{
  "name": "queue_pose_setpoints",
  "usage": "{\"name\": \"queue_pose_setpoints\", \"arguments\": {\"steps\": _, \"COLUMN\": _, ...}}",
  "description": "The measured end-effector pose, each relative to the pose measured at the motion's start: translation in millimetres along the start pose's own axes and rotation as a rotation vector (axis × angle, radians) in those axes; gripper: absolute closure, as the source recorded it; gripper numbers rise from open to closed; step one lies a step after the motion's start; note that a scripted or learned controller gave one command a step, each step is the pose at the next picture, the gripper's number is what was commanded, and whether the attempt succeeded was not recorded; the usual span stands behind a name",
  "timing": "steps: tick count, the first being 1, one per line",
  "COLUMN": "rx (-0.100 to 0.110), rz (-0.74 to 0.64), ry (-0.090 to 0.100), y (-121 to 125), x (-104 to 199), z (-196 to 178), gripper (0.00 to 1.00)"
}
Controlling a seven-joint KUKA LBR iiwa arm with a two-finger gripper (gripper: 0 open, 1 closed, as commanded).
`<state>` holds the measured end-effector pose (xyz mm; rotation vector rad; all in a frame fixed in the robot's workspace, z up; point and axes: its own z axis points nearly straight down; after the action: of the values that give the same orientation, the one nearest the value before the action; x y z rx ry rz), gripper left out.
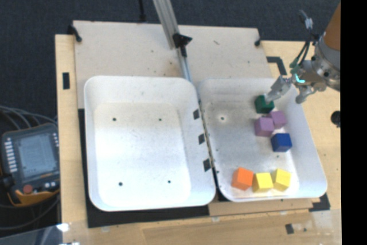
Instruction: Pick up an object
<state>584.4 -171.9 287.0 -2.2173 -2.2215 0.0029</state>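
Note:
Several small blocks lie in the right bin (229, 140). A green block (263, 104) sits near the bin's far side, with two purple blocks (264, 125) just in front of it and a blue block (281, 142) nearer still. Along the near rim stand an orange block (242, 178) and two yellow blocks (264, 182). My gripper (285, 98) hovers over the bin's far right corner, open, with nothing between its fingers. Its left finger (277, 89) reaches down right beside the green block; I cannot tell whether they touch.
The left bin (143, 143) lies beside the right one, the two rims meeting in the middle. A slanted metal rail (163, 3) rises from behind the bins. A pendant with a screen (31, 155) sits off the bench at the left.

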Motion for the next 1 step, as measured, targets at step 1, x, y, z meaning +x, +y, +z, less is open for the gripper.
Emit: {"name": "queue_pose_setpoints", "arguments": {"steps": 1, "rx": -0.004, "rz": -0.001, "ry": -0.001, "y": 0.7, "x": 0.2, "z": -2.4, "gripper": 0.0}}
